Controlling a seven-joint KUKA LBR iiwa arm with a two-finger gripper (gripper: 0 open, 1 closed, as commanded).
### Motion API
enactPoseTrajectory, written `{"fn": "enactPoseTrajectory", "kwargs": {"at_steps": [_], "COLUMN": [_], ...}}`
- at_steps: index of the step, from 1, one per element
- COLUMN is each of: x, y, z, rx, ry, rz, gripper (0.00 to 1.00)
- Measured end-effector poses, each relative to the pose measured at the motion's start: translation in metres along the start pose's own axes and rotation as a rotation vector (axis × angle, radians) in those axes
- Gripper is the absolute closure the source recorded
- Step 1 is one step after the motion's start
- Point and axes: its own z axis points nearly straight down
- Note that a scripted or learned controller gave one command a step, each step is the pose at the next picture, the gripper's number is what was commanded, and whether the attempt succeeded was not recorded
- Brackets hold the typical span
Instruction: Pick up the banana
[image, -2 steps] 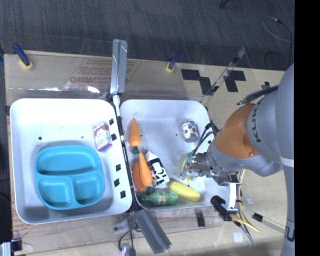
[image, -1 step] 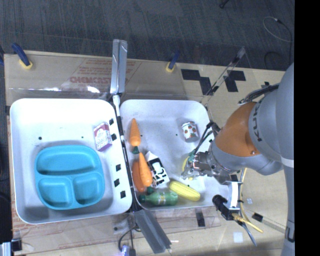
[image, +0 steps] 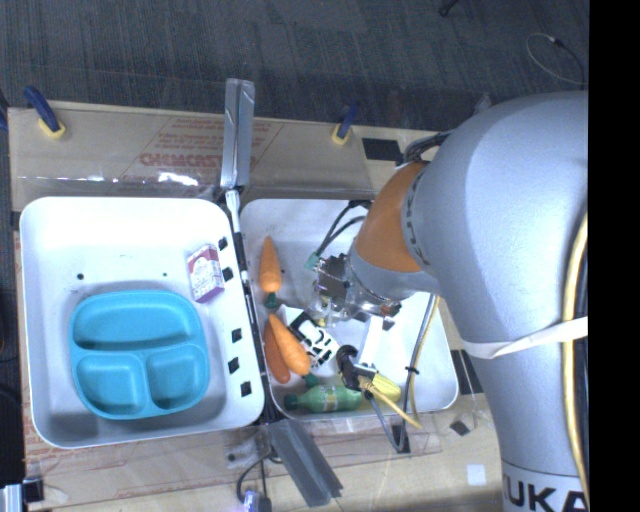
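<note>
Closest to the lens is the grey arm (image: 500, 230) with its orange band, reaching in from the right and covering a good chunk of the right bin (image: 300, 220). The tool (image: 335, 298) sits low over the middle of that bin, and honestly I can't tell how far open it is or whether it has hold of anything, because the wrist blocks the view.

What I take to be the banana (image: 383, 387) is the yellow bit down at the near right of the same bin. It's just beside the green bottle (image: 325, 400) lying along the near wall, and partly tucked under the arm. It looks to be resting in the bin, not lifted.

Other stuff in there:
- one carrot (image: 270, 262) up by the divider
- a second carrot (image: 283, 345) nearer the camera
- a small black-and-white object (image: 318, 340) touching that second carrot, right below the tool

The left bin (image: 120, 225) holds a blue compartment tray (image: 140, 355) and a small red-and-white packet (image: 204, 272), well apart from the action.

My read: this is the approach step and the pick is not done yet. The tool seems closer to the black-and-white thing than to the fruit, so the next move probably calls for a shift toward the near right corner, then a descent that lines up across the banana's narrow side — without clipping the bottle or the bin wall.
</note>
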Motion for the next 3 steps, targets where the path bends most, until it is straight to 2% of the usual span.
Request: {"fn": "enactPoseTrajectory", "kwargs": {"at_steps": [1,2,3], "x": [0.000,-0.081,-0.072], "y": [0.000,0.012,0.069], "z": [0.000,-0.072,-0.001], "rx": [0.000,-0.001,-0.003], "ry": [0.000,0.000,0.000], "rz": [0.001,-0.155,-0.202], "gripper": [0.00,0.00,0.00]}}
